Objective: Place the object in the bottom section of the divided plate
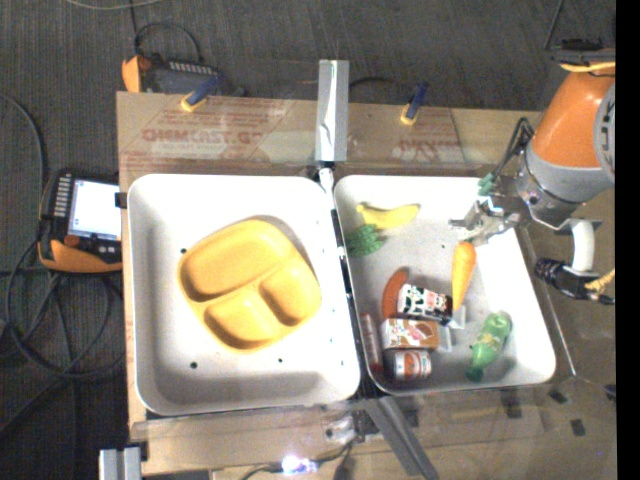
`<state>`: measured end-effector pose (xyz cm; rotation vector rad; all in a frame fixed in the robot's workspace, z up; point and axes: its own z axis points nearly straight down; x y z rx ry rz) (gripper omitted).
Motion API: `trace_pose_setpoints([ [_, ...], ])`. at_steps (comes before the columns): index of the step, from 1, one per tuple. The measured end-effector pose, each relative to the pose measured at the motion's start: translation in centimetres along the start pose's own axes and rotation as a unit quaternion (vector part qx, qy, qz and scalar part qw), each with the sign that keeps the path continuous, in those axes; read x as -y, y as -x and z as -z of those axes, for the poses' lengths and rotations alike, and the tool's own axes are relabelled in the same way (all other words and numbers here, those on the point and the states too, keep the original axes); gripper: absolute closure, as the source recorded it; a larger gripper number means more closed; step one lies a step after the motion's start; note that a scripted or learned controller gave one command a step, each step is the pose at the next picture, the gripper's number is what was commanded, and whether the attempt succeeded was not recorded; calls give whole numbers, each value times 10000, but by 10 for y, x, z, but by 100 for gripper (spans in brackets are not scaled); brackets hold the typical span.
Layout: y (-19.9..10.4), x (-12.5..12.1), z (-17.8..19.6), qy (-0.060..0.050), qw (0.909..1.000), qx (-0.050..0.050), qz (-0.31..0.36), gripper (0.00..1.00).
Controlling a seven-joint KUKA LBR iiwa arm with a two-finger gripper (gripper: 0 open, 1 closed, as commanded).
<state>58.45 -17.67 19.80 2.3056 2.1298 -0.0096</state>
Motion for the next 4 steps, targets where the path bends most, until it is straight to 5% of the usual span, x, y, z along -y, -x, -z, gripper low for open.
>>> trace_pose_setpoints([
  [1,10,69,-105,28,9972,-34,748,100],
  [2,-41,88,-106,130,9952,35,974,100],
  [3,-129,77,-14,8,9901,-28,1402,100],
  [4,-198,36,-14,2,9612,-24,2758,100],
])
